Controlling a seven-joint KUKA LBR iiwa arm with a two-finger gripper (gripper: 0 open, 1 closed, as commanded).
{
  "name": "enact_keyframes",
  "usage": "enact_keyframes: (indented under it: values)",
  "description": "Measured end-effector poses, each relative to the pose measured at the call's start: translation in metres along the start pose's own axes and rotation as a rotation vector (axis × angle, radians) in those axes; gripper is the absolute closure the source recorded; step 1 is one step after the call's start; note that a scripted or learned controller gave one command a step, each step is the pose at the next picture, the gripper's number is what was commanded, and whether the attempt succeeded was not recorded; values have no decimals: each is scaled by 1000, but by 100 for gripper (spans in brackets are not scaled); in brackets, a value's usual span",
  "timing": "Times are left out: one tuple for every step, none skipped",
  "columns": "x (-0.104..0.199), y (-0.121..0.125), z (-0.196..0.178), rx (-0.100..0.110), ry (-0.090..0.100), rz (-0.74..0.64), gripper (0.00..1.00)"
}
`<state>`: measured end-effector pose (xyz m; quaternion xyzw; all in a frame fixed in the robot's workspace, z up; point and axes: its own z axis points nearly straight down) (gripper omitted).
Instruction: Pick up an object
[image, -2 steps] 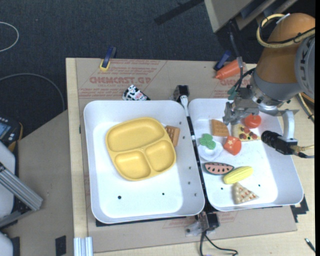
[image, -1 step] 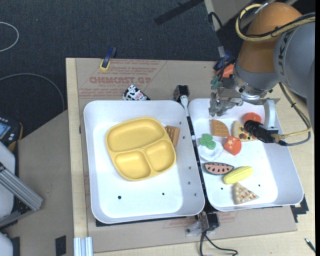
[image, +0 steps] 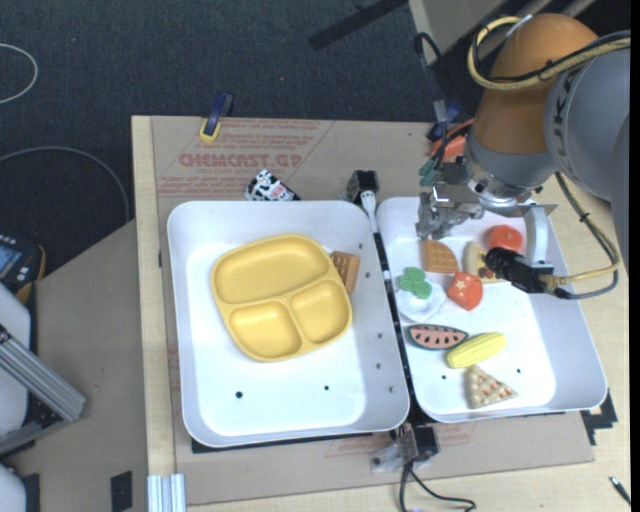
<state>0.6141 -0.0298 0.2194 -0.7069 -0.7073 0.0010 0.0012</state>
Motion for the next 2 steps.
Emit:
enact_keyframes:
  values:
    - [9,-4,-12,-5,0,-1,100]
    - [16,-1,-8,-4,-1,0,100]
